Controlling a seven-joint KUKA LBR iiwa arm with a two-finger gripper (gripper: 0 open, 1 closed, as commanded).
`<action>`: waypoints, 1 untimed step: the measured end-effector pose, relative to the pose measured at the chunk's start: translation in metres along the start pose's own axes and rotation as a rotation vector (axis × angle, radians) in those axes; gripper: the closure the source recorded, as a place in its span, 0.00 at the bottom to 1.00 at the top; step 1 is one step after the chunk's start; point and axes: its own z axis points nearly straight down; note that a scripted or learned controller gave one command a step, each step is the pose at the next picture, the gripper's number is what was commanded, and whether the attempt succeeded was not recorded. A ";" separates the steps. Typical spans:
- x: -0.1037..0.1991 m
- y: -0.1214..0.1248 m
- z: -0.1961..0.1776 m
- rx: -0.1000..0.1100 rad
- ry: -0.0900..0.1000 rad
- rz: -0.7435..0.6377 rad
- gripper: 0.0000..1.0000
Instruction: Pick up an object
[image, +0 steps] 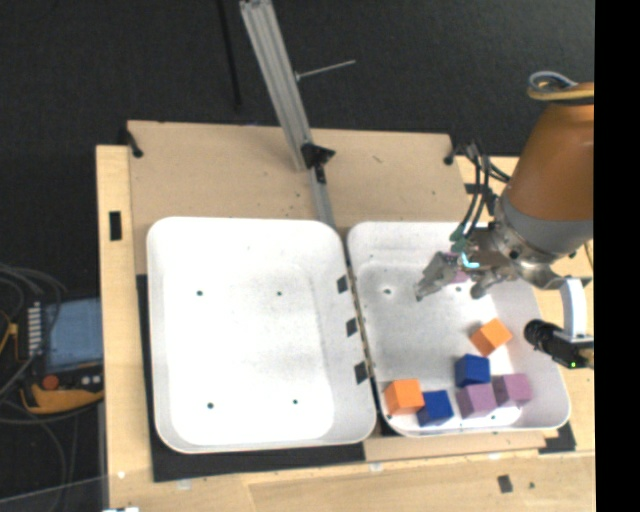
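Evidently at the approach step of the pick: nothing gripped, nothing lifted. Gripper (455, 283) over the far-middle floor of the right bin (400, 235), fingers (432, 282) spread apart, with bare white floor showing between them and no block against either one.

All six candidates inside the right bin, toward its near end. Closest to the tool: upper orange block (491, 336), lying alone at the bin's mid-right, tilted corner-on to the bin's walls. Sits nearer the bin's front than the fingertips do and closer to its right wall; clearly apart from them, not between them. Seems the likeliest target, since free on every side.

Further toward the right bin's near wall, a looser huddle: upper blue block (472, 370), right purple block (517, 388), left purple block (477, 400), lower blue block (435, 407) and lower orange block (404, 395), the last hard by the bin's near-left corner. Several of these touching or nearly so, hence poorer choices for a clean two-finger grab.

Next move, as a judgement: shift toward the right bin's mid-right until centred over the upper orange block, turn the wrist so the pads meet two flat faces rather than corners, descend with the fingers kept wide, then close. Risks: clipping a corner and nudging the block toward the bin's right wall, or closing short of it on nothing.
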 end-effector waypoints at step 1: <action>-0.001 0.001 -0.002 -0.005 -0.001 0.003 0.00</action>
